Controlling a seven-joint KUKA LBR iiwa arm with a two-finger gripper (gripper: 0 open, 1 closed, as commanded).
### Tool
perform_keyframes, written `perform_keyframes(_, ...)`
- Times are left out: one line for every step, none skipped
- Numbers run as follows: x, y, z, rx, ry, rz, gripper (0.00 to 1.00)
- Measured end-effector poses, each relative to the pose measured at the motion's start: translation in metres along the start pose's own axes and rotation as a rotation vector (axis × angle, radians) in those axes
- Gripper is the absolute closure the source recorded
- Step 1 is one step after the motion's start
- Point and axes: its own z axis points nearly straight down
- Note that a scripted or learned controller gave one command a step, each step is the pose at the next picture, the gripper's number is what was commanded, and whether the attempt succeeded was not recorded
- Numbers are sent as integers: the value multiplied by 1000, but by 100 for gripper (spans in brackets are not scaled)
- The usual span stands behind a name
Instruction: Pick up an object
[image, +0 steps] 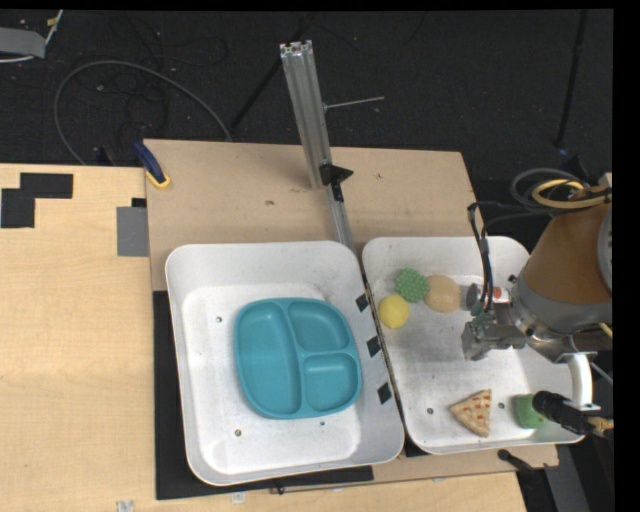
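Two white bins sit on your bench; the right bin (440, 425) holds a tan ball (442, 293) just beside your gripper (487, 338). Whether that hand is spread, I cannot tell. The ball looks light and soft; pinch across its middle.

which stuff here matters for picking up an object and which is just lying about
For the job: gripper; right bin with green bumpy ball, tan ball, yellow ball, pizza slice toy, green object.

Lying about: left bin, teal divided tray, aluminium post.
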Motion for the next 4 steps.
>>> perform_keyframes(4, -3, -62, -3, 0, -1, 100)
perform_keyframes(3, -2, -100, -2, -1, -1, 100)
perform_keyframes(51, -5, -86, 4, 2, -3, 100)
perform_keyframes(104, -13, -74, 5, 3, -3, 100)
